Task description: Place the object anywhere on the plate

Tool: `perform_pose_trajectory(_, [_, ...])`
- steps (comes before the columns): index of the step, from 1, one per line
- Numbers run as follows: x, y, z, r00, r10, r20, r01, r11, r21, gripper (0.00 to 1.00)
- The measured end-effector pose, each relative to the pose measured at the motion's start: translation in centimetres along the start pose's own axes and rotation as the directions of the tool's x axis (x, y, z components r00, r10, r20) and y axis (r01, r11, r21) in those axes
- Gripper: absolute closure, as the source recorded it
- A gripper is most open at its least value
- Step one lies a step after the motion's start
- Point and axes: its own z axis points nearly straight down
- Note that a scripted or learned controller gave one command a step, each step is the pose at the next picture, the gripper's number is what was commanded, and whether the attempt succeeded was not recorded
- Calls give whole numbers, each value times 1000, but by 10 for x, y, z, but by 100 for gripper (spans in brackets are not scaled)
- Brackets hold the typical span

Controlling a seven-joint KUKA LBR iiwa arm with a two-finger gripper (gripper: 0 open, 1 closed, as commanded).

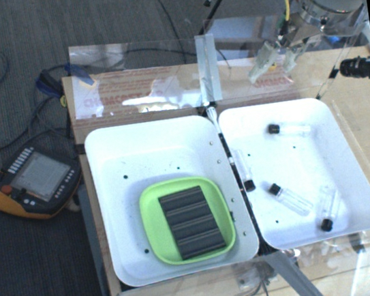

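A lime green plate [152, 211] lies in the left bin [109, 169], toward its front. On the plate rests a dark grey ribbed block [192, 222], lengthwise and a little off to the plate's right. My gripper [274, 63] hangs high above the back edge of the right bin [351, 153], far from the plate. Its pale fingers [261, 68] stand apart with nothing between them.
Several clear vials with black caps lie in the right bin: one at the back [289, 129], one along the divider [244, 169], one mid-bin [290, 198], one front right [328, 209]. A teach pendant [35, 181] lies on the floor at left.
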Motion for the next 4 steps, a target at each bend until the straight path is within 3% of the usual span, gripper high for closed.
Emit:
perform_pose_trajectory(1, [-4,0,-23,978,-206,2,206,978,-4,0])
perform_pose_trajectory(2, [30,1,-82,926,-377,3,377,926,-5,0])
perform_pose_trajectory(3, [38,9,-82,899,-439,4,439,899,-4,0])
perform_pose_trajectory(4, [43,10,-82,821,-571,3,571,821,-3,0])
